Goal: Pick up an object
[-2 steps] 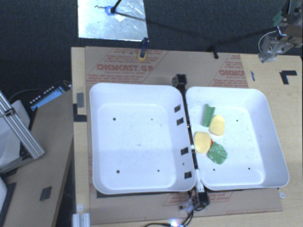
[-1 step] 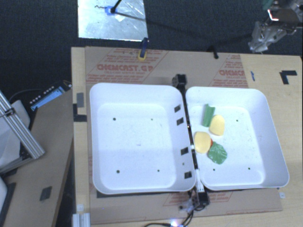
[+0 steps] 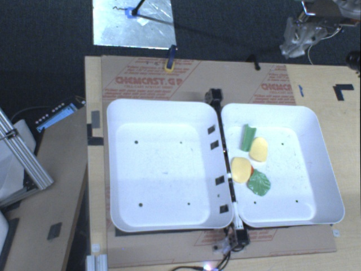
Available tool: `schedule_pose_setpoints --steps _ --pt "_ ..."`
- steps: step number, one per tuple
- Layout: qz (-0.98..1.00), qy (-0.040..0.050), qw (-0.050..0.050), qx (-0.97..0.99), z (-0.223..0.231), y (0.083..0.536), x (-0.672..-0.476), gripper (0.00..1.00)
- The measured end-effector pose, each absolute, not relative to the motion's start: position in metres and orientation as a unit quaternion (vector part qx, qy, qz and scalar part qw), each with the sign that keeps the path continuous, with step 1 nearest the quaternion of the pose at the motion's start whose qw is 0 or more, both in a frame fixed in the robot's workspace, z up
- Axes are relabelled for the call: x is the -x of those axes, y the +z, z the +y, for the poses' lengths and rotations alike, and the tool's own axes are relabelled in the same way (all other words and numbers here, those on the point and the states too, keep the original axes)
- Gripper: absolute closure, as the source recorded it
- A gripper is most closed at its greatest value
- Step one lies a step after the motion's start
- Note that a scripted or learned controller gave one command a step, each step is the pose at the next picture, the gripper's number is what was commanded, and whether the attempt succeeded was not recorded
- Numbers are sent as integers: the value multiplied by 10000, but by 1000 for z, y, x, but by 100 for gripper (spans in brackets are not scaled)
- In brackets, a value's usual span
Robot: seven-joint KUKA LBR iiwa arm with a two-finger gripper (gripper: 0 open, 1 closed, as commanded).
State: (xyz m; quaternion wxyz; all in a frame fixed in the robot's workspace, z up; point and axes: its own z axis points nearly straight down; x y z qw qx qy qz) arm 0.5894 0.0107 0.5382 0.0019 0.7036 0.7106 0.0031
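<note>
Several small objects lie in the right bin [image 3: 316, 151] near its left wall. A green block [image 3: 248, 138] stands farthest back. Just right of it sits a pale yellow round piece [image 3: 259, 149]. In front of those lie a yellow-orange piece [image 3: 241, 169] with a red edge and a flat green piece [image 3: 259, 183]. My gripper [image 3: 294, 43] hangs high at the top right of the camera view, beyond the back edge of the bench and far from the objects. Nothing shows between its fingers.
The left bin [image 3: 124, 151] lies beside the right one, joined along a black clipped seam [image 3: 224, 162]. A cardboard sheet [image 3: 146, 78] underlies both bins. A shiny metal plate [image 3: 133, 16] lies on the floor at the back left.
</note>
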Motion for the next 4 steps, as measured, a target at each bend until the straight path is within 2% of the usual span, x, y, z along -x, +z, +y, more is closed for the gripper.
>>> schedule_pose_setpoints --steps 1,2,3,4 --pt "7104 18 -3 -7038 46 536 -495 100" --pt "7053 0 21 -7089 -29 534 -565 100" --pt "7090 18 6 -7052 -4 536 -484 100" --pt "7045 -1 29 -7097 -114 535 -546 100"
